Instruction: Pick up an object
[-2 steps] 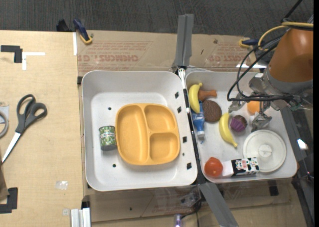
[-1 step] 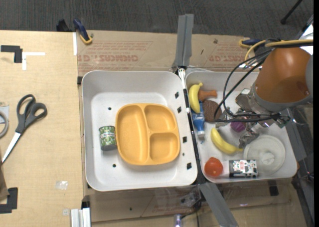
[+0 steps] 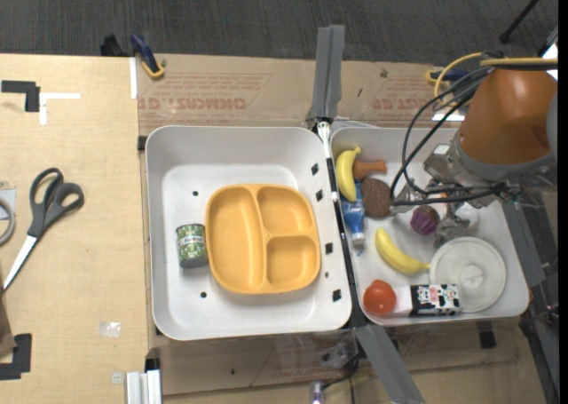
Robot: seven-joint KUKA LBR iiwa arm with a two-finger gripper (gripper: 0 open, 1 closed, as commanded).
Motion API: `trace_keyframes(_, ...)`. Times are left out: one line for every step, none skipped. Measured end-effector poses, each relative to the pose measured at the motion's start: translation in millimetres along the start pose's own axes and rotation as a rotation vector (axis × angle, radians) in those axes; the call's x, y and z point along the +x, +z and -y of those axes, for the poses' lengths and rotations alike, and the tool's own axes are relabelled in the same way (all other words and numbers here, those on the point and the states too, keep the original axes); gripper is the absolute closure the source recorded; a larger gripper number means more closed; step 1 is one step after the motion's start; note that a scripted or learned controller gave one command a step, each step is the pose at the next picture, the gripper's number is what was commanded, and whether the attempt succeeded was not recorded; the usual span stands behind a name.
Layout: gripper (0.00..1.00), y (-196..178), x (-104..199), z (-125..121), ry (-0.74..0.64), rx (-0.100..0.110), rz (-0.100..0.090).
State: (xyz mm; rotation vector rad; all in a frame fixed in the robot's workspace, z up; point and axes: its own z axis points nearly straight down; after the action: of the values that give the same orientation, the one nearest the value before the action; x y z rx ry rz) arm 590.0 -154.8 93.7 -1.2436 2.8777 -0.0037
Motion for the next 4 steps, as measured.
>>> trace_keyframes(0.00, -1.1, 17.9, 77.7, -0.095, 0.001, 0.002)
trace_keyframes(0.00, 0.0, -70.6, 30.9, 0.019, -0.001, 0.002)
trace_keyframes(1.00, -11.6, -71.7, 32.7, 0.025, 0.003, 0.009)
trace_keyframes(1.00, -153.1, -83.3, 20.0, -0.183, -0.001, 0.002)
